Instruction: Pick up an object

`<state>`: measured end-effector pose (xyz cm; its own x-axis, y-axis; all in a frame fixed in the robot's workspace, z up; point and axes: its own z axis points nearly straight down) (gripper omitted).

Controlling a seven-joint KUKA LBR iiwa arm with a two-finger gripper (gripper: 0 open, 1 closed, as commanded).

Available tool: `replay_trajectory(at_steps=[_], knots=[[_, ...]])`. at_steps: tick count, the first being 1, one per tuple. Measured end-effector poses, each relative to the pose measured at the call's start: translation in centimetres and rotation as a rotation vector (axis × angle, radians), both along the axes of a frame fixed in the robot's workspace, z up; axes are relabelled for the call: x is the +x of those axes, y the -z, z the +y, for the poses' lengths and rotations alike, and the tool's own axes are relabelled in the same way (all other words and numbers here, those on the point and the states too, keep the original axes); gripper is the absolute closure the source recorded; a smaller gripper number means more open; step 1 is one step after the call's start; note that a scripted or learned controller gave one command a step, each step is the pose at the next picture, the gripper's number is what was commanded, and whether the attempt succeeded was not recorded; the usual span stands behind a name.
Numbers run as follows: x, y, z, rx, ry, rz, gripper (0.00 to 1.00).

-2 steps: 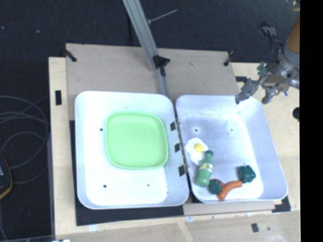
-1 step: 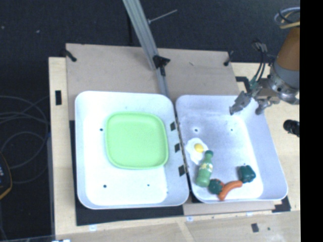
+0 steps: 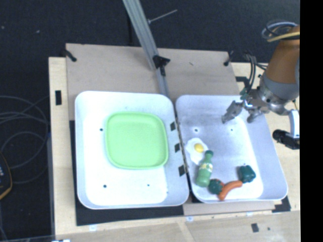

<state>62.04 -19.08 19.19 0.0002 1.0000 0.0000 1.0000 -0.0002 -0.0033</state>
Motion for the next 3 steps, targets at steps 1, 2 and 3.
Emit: replay_trajectory(at_steps=[1, 2, 3], knots=[[0.5, 6.1, -0.3, 0.0, 0.001, 0.001, 0.0], [0.6, 4.7, -0.3, -0.001, 0.001, -0.006, 1.0], [1.0, -1.7, -0.5, -0.001, 0.0, -0.009, 1.0]])
